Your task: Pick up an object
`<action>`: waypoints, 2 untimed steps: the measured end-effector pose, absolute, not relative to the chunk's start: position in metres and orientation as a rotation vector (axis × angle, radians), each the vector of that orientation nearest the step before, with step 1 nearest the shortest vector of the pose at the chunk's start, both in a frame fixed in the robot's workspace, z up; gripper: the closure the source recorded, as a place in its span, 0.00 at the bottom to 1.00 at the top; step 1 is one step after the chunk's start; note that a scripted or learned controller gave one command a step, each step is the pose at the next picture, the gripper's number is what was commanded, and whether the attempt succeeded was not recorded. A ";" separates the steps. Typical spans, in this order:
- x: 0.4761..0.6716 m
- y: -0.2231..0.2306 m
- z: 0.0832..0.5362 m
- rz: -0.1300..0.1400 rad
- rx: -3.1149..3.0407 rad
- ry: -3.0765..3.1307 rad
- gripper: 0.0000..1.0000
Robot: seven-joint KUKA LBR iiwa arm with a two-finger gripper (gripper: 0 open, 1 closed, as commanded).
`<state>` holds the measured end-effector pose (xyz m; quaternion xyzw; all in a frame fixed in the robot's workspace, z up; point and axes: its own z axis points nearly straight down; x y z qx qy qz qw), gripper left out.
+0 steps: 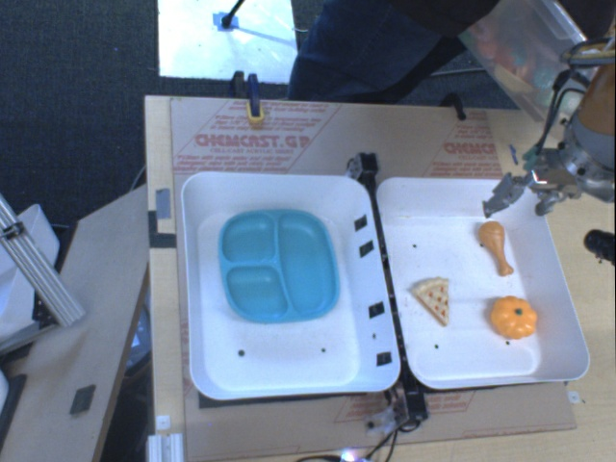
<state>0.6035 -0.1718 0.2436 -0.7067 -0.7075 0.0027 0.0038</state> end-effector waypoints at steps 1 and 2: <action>0.606 -0.171 0.250 -0.001 -2.219 -2.227 0.00; 0.598 -0.164 0.199 0.002 -2.218 -2.222 0.00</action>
